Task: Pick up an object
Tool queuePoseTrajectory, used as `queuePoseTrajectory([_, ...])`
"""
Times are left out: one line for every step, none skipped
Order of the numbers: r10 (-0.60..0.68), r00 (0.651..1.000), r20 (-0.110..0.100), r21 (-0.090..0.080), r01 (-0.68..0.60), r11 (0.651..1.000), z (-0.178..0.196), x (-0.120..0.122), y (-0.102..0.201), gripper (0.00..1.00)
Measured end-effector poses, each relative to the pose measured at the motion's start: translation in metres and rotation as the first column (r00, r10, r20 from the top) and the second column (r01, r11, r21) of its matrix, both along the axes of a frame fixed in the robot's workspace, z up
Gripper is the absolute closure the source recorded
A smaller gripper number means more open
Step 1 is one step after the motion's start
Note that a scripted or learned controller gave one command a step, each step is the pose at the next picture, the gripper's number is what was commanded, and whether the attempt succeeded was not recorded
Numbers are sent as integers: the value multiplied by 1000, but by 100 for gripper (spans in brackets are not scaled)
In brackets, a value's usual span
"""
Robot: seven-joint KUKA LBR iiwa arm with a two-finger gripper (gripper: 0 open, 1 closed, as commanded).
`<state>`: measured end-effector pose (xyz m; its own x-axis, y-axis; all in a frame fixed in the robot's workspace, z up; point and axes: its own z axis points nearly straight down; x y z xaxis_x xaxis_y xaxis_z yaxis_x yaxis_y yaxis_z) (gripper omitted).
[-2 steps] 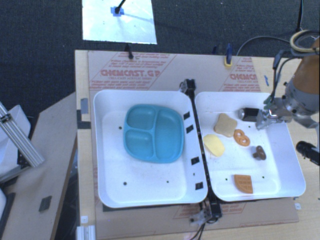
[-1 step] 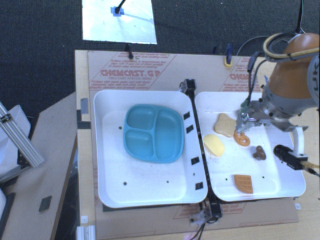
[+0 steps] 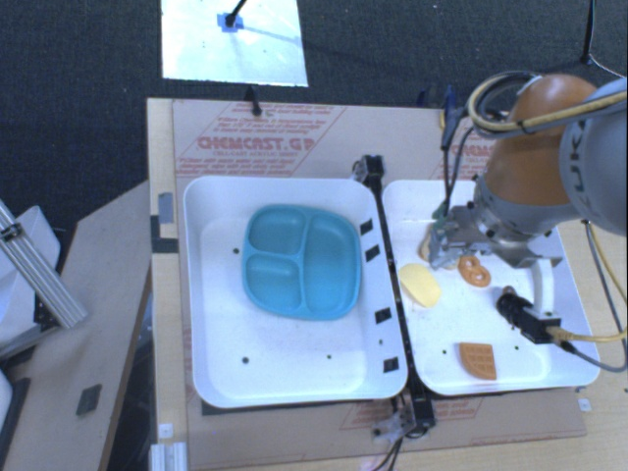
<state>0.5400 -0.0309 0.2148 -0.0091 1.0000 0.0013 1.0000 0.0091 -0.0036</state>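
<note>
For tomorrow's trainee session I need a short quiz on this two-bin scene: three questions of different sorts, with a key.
1. True or false: the blue divided plate lies in the right bin.
2. Multiple choice: which item lies nearest the front edge of the right bin? A) the pretzel B) the orange waffle piece C) the yellow food piece
3. Fill in: the gripper is low over the ____ bin, beside the pretzel.

Key
1. False; the plate lies in the left bin.
2. B
3. right
</note>
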Motion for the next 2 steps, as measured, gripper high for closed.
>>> queuePoseTrajectory([0, 1000, 1, -1, 0, 1000, 9, -1, 51, 100])
queuePoseTrajectory([0, 1000, 0, -1, 0, 1000, 15, 1, 97, 100])
